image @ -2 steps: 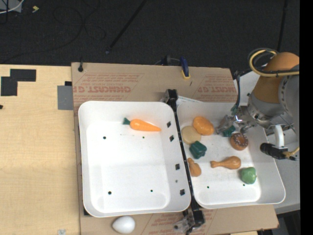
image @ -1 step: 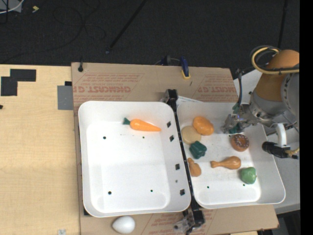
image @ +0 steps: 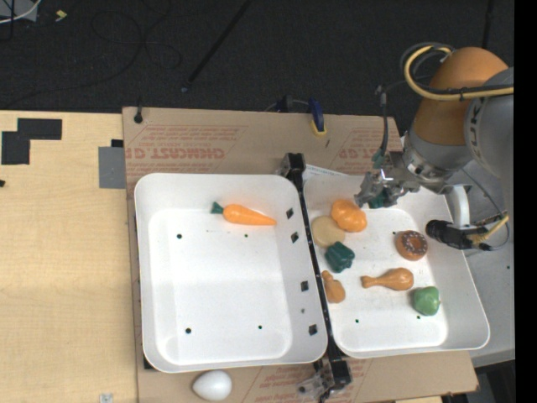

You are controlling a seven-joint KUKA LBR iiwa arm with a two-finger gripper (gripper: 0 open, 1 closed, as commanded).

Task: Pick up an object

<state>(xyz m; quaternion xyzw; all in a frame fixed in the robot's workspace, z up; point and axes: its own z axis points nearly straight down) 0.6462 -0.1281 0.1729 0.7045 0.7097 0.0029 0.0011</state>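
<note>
My gripper [image: 377, 195] hangs over the far edge of the right bin [image: 457, 330], just right of and behind an orange fruit-like toy [image: 349, 216]. A beige round piece [image: 326, 231] and a dark green piece [image: 340, 257] lie close in front of that toy. Further right are a brown donut [image: 412, 243], a tan drumstick [image: 390, 280] and a light green piece [image: 426, 300]. A small orange-brown piece [image: 333, 288] rests by the bin's left wall. An orange carrot [image: 244, 215] lies in the left bin [image: 168, 326].
A white egg [image: 211, 384] sits on the cardboard in front of the left bin, outside both bins. A black divider [image: 307, 259] runs between the bins. The arm's orange band and grey body [image: 461, 107] loom over the right bin's far right corner.
</note>
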